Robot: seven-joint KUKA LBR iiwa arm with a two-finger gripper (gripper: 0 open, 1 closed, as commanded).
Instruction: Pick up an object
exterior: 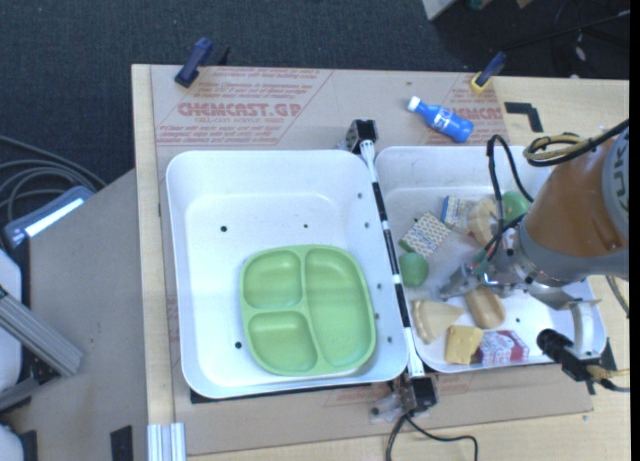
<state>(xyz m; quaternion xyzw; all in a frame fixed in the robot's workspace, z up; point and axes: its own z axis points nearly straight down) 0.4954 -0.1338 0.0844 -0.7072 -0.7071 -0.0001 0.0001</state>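
Bench [250, 99] — brown board printed in red, which we read as "CHEMCAST GP", repeated in smaller lines beneath; a blue clamp [193, 62] at its far left corner, a yellow-and-blue clamp [488, 71] at the far right; a blue bottle with a white cap [441, 119] lying on the board just behind the right bin.

Left bin [200, 199] — white, shallow; it holds a light green three-compartment tray [307, 309] toward its near side.

Right bin [420, 161] — white, cluttered; we list a green ball [413, 269] against the left wall, a checked packet [426, 236] just behind it, a small printed packet [458, 211] whose writing is too small to read, a green round piece [514, 204], a pale wedge [434, 319], a tan loaf-shaped piece [487, 306], a yellow block [462, 344] and a red-and-white packet [504, 348] with lettering we cannot make out.

Arm [580, 214] — orange band showing, reaching in over the right bin; gripper [488, 271] low among the objects, near the tan piece; we cannot tell how wide it stands or whether it has hold of anything.
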